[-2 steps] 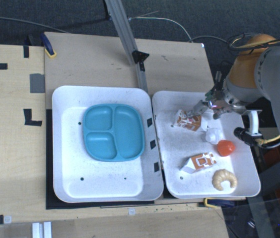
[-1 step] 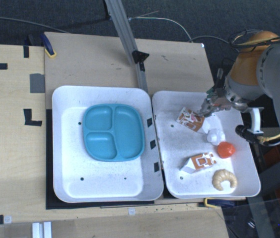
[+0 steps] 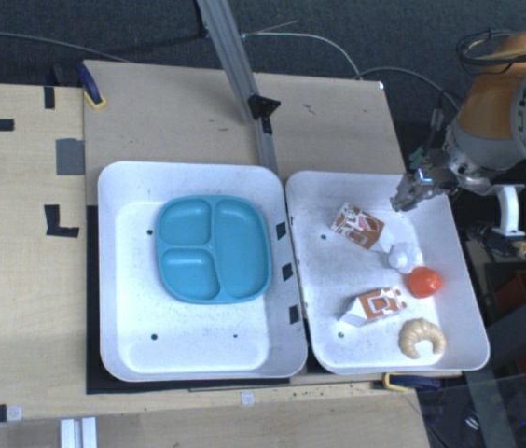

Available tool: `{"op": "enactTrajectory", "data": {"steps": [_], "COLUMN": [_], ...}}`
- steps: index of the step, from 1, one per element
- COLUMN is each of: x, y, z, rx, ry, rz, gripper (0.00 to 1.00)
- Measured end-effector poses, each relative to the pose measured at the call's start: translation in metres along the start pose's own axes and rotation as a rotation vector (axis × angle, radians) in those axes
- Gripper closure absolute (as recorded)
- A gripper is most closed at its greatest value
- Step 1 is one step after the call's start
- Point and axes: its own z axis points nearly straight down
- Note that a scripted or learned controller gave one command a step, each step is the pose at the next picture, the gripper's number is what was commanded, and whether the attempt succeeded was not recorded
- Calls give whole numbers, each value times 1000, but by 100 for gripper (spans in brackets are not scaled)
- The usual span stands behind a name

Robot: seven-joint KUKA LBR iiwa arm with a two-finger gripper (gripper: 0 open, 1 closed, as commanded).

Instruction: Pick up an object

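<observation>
Two white bins (image 3: 114,343): blue plate (image 3: 214,249) left; cartons, croissant (image 3: 422,337) right.

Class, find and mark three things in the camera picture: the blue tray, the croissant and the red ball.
Blue tray (image 3: 214,249), camera view, on the ridge where its compartments meet.
Croissant (image 3: 422,338), camera view, on the middle of its curved body.
Red ball (image 3: 423,281), camera view, on its top centre.

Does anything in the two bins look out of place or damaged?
Nothing looks damaged. The two small cartons lie tipped on their sides in the right bin; the blue divided plate sits flat in the left bin.
</observation>
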Motion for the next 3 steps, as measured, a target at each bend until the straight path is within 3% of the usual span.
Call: {"op": "enactTrajectory", "data": {"steps": [1, 2, 3], "x": [-6, -5, 51], "y": [8, 9, -11], "z": [-60, -74, -77], "rx": [-2, 3, 5], "ry": [-1, 2, 4], "rz": [-1, -1, -5], "gripper": [100, 100, 100]}}
